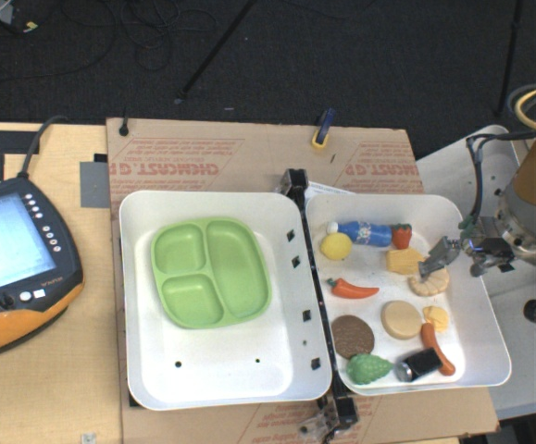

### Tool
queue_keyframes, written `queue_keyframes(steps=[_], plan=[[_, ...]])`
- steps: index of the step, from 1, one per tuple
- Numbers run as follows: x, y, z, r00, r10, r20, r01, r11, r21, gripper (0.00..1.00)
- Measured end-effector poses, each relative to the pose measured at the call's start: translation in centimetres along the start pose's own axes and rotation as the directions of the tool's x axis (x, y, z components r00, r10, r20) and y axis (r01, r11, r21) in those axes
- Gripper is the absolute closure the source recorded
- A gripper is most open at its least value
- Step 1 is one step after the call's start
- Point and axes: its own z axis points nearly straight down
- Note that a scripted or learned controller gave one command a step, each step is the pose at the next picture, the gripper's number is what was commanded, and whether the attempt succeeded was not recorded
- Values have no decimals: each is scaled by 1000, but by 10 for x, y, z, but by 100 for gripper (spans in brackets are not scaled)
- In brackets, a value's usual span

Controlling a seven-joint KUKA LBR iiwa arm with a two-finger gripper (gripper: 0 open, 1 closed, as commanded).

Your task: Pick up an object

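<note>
The claw (454, 255) hangs over the right bin (476, 336), low at its right side, and one finger (434, 259) reaches down to the cracker (429, 284), a pale round biscuit lying flat just right of the cheese (405, 263); the other finger points off to the right, so the claw looks spread, with nothing pinched in it, though the view is too small to be sure the tip touches. The cracker seems the likeliest target. It is probably hollow plastic toy food: light, stiff, smooth and a little slippery, not fragile. Lying flat, it offers only a thin rim, so the fingers would need to straddle it across its width and close low on the rim; the cheese crowding its left edge leaves little room there, so a pinch front to back looks safer. A glancing close would likely skid it across the bin floor. The cheese wedge, blockier and taller, might be the easier hold, taken across its flat sides. Other pieces lie near: a corn cob (336, 246), a bottle (364, 234), a carrot (353, 289) and a cookie (401, 319). The left bin (147, 359) holds a green tray (210, 273).
</note>
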Motion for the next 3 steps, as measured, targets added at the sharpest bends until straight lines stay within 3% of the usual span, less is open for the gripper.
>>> queue_keyframes(steps=[2, 3], plan=[[-2, 11, 118, 1000, 1, 0, -1, 1000, -1, 0], [0, 11, 138, 1000, 5, 1, -5, 1000, -4, 0]])
